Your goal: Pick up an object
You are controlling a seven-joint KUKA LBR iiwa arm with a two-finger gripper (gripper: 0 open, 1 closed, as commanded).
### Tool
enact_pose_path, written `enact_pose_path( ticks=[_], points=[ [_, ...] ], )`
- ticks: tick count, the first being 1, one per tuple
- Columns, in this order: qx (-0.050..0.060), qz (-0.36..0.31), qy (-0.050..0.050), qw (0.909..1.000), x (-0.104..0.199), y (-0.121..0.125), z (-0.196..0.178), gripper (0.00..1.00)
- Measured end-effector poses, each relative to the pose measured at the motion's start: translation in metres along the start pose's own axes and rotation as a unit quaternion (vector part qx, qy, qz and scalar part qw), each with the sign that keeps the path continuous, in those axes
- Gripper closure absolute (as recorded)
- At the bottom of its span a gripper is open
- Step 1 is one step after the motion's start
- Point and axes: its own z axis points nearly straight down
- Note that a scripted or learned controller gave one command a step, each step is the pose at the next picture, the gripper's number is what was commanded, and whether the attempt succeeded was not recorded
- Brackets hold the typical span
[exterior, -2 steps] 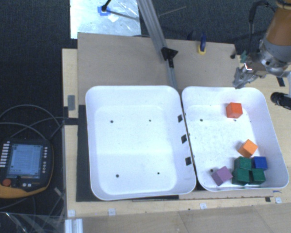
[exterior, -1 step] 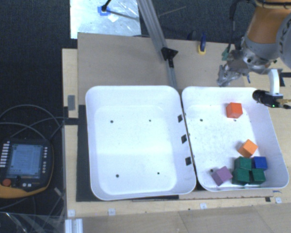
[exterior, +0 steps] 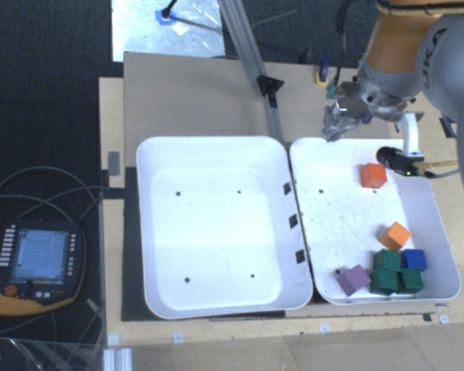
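Seen from above at a slant: a tan desk (exterior: 193, 91) on dark carpet, carrying two shallow white bins side by side

Left bin (exterior: 151, 207): bare white floor with a few small dark dots

Right bin (exterior: 325, 230): several small blocks, all lying on its floor, none lifted

Reaching in from the right, a grey arm (exterior: 452, 60) with an orange band (exterior: 406, 33) above the wrist; the hand (exterior: 336, 127) poised over the far left corner of the right bin, just beyond its rim, well apart from every block; nothing visible between its fingers, and whether wide or narrow cannot be told at this size

Off the desk at lower left, a grey and orange control pendant (exterior: 35, 269) with a lit screen, ringed by loose black cables

Running down from the top centre to the gap between the bins, a slanted grey metal bar (exterior: 243, 33)

In the near right corner of the right bin, a cluster of green blocks (exterior: 393, 271), with a blue block (exterior: 414, 259) touching the cluster at its upper right

Just left of the cluster, a purple block (exterior: 354, 278), tilted

Just above the cluster, a light orange block (exterior: 397, 235)

Farther up the right bin, alone near its right side, a red-orange block (exterior: 373, 175)
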Motion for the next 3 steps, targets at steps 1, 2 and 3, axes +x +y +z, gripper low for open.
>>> enact_pose_path(
  ticks=[1,2,3],
  points=[
    [0.0,0.0,0.0,1.0,0.05,0.0,-0.007,1.0],
    [0.001,0.0,0.0,1.0,0.101,-0.013,-0.005,1.0],
    [0.0,0.001,0.0,1.0,0.145,-0.009,0.006,1.0]
  ],
)
